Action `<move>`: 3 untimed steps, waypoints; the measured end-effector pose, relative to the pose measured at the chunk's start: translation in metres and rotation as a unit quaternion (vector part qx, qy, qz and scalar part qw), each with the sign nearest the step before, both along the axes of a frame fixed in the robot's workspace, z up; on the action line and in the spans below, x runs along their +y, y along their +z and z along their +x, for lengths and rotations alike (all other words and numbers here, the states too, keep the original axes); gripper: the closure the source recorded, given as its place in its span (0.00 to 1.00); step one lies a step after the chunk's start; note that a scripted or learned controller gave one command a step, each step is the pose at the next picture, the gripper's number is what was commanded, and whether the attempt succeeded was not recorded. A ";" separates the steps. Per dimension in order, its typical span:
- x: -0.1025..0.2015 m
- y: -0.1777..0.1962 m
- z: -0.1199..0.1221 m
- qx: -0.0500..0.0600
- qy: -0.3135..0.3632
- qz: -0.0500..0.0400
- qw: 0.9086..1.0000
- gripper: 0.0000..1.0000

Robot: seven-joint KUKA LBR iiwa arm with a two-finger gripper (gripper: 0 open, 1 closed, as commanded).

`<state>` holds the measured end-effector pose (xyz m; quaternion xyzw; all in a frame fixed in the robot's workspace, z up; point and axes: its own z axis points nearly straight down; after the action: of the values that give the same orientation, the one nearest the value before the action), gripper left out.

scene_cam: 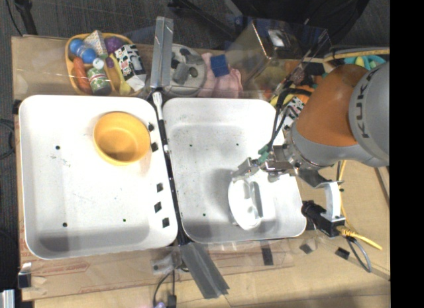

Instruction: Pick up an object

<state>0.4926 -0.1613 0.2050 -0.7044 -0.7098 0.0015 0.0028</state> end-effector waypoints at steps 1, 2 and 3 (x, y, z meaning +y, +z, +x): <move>-0.001 -0.108 0.023 -0.001 0.015 0.000 1.000 0.00; 0.046 -0.114 0.055 -0.001 0.026 0.000 1.000 0.00; -0.026 -0.092 0.064 -0.002 0.048 0.000 0.999 0.00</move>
<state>0.5570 -0.1875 0.1133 -0.6693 -0.7430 0.0008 0.0014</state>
